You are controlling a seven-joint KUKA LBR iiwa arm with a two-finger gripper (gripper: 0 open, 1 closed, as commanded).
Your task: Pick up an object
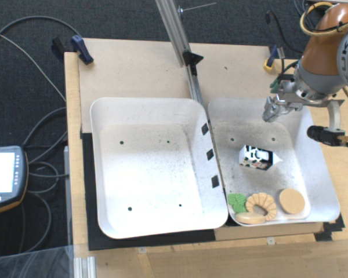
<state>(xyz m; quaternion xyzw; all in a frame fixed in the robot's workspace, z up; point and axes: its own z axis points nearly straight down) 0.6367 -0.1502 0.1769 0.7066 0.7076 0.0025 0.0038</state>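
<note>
Far left, off the table: a handheld control pendant [3, 175] with a lit screen, cables looping over dark carpet. A blue clamp [81, 48] grips the table's far-left corner.

Left bin [104, 114]: white, shallow, speckled with dark scuff marks, a few small holes in its floor. Nothing in it to pick.

Between the bins, a metal rail [177, 30] runs in from the far side and ends at the seam.

Right bin [313, 155]: holds all the candidates. Mid-floor, a small black-and-white carton [256, 157], lying on its side by the look of it. Along the near edge, left to right: a green leaf-shaped piece [237, 201], a tan ring-shaped toy pastry [261, 206], a round tan disc [292, 201]. The leaf and the pastry touch; the disc sits just beside them.

Judgement on handling: the carton stands alone, well apart from the walls, so it looks the easiest target. Probably light and somewhat crushable; take it across its narrower flat sides. The near-edge pieces look like light, stiff toy food, crowded against the rim, awkward for fingers to straddle.

End effector [271, 110]: hovers over the far part of the right bin, beyond the carton, not touching anything. Nothing is between its fingers; whether they are spread or pressed together I cannot tell.

Surface: pale wooden table [133, 68], bare on the far side, with a black mat under the bins.
</note>
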